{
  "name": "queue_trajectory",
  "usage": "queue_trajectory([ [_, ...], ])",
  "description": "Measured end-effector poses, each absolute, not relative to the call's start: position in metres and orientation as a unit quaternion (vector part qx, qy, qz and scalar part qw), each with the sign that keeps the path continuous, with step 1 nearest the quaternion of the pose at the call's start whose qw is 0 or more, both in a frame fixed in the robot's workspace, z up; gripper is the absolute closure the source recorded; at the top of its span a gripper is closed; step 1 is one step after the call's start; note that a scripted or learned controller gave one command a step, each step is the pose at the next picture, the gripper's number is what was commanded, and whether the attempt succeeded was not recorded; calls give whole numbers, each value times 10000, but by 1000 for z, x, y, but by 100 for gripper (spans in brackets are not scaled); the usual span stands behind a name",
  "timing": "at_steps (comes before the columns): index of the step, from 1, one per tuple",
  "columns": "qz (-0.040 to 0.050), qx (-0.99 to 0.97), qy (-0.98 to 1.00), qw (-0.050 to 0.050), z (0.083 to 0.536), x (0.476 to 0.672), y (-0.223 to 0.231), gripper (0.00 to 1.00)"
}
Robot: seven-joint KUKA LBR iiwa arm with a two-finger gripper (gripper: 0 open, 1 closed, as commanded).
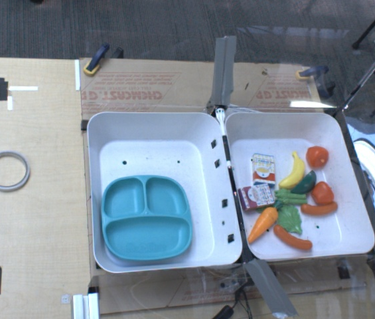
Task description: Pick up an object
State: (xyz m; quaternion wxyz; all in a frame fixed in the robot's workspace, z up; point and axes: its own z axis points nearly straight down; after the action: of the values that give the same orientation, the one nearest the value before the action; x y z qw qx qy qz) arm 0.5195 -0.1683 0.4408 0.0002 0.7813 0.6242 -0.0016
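The right bin [346,244] holds a cluster of toy foods. A yellow banana [293,170] lies near the middle, with a red tomato [317,156] to its upper right and a second red tomato [322,192] below that. A dark green vegetable [302,183] lies between them. An orange carrot [262,223] points toward the bin's front left. Two orange-red sausages [293,238] [319,209] lie near a leafy green piece [289,215]. A small white carton [263,167] and a dark red packet [256,196] lie at the left of the pile.
The left bin [107,138] bears a teal divided plate [147,216]. A roll of tape [5,171] lies on the wooden bench at the left. A blue and yellow clamp [97,58] sits behind the left bin, another clamp [312,73] behind the right.
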Motion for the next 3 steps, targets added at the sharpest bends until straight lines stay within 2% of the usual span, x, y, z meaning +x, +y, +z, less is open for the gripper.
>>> queue_trajectory([
  [1, -32, 7808, 6248, 3, 449, 521, -168, 100],
  [2, -18, 7880, 6156, -7, 441, 501, -128, 100],
  [3, -36, 7874, 6164, -9, 449, 502, -128, 100],
])
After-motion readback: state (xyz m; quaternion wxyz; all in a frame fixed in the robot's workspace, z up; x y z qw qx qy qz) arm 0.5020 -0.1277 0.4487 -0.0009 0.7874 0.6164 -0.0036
